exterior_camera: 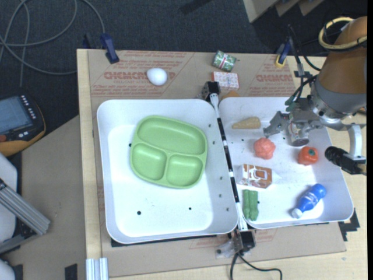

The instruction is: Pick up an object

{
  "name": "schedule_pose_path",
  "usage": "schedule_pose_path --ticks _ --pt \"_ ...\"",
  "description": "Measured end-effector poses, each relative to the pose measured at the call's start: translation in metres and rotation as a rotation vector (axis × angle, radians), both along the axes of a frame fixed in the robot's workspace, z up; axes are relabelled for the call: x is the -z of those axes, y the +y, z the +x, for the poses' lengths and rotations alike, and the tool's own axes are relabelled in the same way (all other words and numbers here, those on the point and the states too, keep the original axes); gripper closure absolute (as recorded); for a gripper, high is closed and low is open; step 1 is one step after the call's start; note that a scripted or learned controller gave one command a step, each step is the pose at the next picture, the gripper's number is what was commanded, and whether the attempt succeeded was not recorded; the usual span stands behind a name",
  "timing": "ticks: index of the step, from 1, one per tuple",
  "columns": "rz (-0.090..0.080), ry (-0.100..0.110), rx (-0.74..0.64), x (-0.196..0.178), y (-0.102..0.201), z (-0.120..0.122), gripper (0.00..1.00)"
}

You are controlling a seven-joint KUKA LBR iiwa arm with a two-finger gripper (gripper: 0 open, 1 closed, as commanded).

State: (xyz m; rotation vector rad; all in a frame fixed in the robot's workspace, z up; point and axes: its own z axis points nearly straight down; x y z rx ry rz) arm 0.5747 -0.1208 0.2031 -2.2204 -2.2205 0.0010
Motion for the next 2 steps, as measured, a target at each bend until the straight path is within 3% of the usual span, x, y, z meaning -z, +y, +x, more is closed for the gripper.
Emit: schedule_pose_path --ticks 1,2 --pt "-0.001 -0.001 0.000 0.119 0.001 0.020 0.00" --pt "-0.002 -0.008 0.001 0.106 0.001 0.022 1.00"
